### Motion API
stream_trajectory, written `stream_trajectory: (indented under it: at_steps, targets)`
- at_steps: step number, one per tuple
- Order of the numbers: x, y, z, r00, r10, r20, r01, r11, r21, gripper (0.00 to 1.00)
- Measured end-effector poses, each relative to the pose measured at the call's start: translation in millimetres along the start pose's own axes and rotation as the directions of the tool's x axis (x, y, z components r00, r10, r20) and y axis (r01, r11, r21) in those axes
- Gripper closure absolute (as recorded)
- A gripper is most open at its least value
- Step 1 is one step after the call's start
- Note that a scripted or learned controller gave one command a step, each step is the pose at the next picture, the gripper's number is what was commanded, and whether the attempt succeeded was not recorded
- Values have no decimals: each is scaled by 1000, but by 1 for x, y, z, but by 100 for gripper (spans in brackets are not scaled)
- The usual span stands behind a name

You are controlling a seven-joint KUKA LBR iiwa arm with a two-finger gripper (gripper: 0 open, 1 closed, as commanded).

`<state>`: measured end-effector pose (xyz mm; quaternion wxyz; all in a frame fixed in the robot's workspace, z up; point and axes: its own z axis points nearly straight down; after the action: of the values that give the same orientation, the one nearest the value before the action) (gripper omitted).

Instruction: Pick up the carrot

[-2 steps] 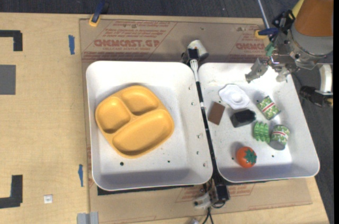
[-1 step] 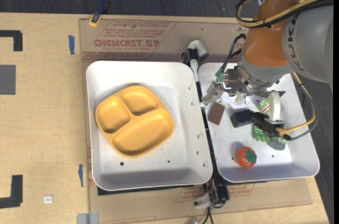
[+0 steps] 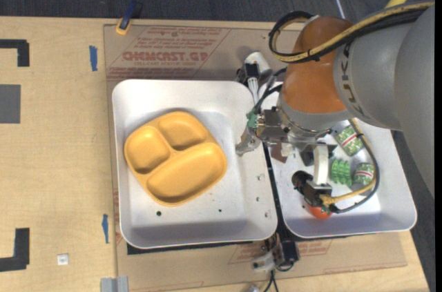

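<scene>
I am hovering over the right bin (image 3: pixel 397 215), and the main risk I am seeing is a miss. The carrot (image 3: pixel 319 211) is, as far as I can judge, the small orange piece lying at 6 o'clock in this bin, close to the near wall and half hidden under my own hardware. Dropping there, I am risking a strike on the wall or nudging the carrot away. The green-and-white pieces (image 3: pixel 343 170) at 3 o'clock are lying close enough to be caught instead. My claw (image 3: pixel 276 135) is hanging at 9 o'clock, by the wall between the 2 bins, with the carrot at 5 o'clock from it. My wrist is covering it, so I cannot tell whether it is spread or closed, and I am seeing nothing held.
</scene>
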<state>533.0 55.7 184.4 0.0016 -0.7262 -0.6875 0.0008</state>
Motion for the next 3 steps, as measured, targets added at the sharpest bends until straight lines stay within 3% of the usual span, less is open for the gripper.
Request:
stream_trajectory:
  at_steps: [1, 2, 3]
  targets:
    - [26, 12, 56, 1000, 26, 0, -26, 1000, -18, 0]
    - [26, 11, 57, 1000, 1, 1, -1, 1000, -21, 0]
    - [25, 5, 60, 991, -137, 9, 137, 990, -19, 0]
